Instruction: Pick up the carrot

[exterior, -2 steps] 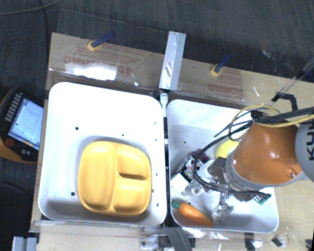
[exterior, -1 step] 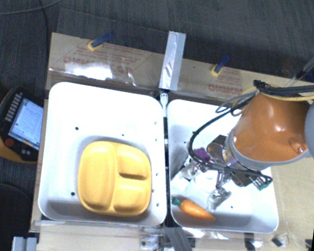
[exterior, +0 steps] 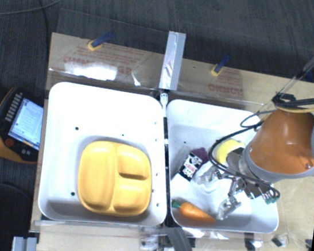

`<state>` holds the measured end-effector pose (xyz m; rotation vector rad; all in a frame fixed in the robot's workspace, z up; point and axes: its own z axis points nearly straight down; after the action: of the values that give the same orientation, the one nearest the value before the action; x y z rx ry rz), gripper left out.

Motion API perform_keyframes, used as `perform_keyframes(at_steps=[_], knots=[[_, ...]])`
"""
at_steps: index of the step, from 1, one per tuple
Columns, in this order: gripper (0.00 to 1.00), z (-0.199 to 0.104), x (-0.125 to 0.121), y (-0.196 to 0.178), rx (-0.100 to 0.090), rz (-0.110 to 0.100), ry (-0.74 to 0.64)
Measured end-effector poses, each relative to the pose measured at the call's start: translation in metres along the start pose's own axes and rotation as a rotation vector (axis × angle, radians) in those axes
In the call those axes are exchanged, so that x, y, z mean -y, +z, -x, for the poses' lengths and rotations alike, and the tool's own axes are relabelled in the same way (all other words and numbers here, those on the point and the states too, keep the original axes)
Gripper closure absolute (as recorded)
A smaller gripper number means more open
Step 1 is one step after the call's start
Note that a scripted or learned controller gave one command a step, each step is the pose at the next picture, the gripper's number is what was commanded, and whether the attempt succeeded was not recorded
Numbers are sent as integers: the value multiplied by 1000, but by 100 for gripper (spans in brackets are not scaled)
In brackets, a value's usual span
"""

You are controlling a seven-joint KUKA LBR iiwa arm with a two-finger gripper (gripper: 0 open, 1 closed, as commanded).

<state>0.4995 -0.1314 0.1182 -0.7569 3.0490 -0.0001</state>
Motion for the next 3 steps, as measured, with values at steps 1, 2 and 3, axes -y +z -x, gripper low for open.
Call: perform_keyframes(at_steps=[1,2,3], knots=[[0,38,-61,-66,3,-1,465],[0,55,-83,-118,4,-1,548],[0,68,-94,-154,3,-3,498]])
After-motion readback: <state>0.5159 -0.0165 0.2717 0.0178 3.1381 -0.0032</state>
